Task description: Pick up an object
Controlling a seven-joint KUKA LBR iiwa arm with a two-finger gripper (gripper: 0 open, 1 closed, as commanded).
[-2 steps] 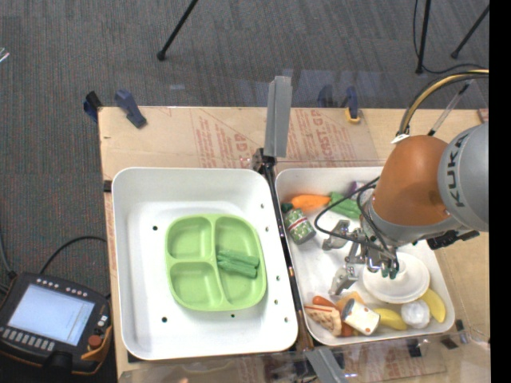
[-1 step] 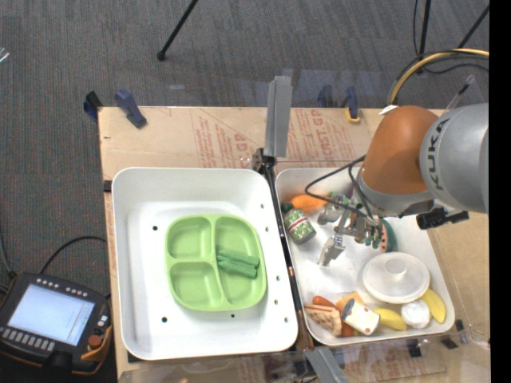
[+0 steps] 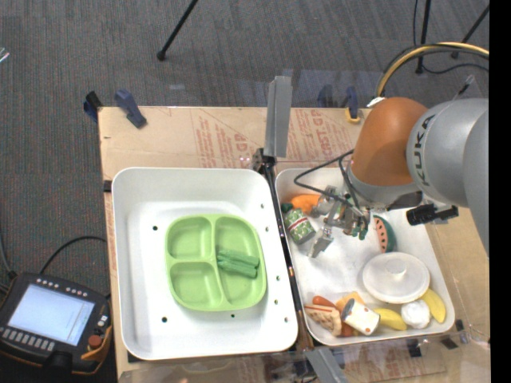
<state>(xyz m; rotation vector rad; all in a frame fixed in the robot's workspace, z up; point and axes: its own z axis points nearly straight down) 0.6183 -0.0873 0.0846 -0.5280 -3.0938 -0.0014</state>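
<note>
Hovering jaws (image 3: 326, 236) sit just beside the green can (image 3: 300, 227).

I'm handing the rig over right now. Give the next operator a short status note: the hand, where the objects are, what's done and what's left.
Hand: low in the right bin, beside the small green can; nothing seen between its fingers.
Right bin: orange piece at the back, watermelon slice, white bowl, banana, and a cluster of toy food at the front.
Left bin: green divided plate with a green item on it.
Done: approach. Left: grasp and lift an object.
</note>
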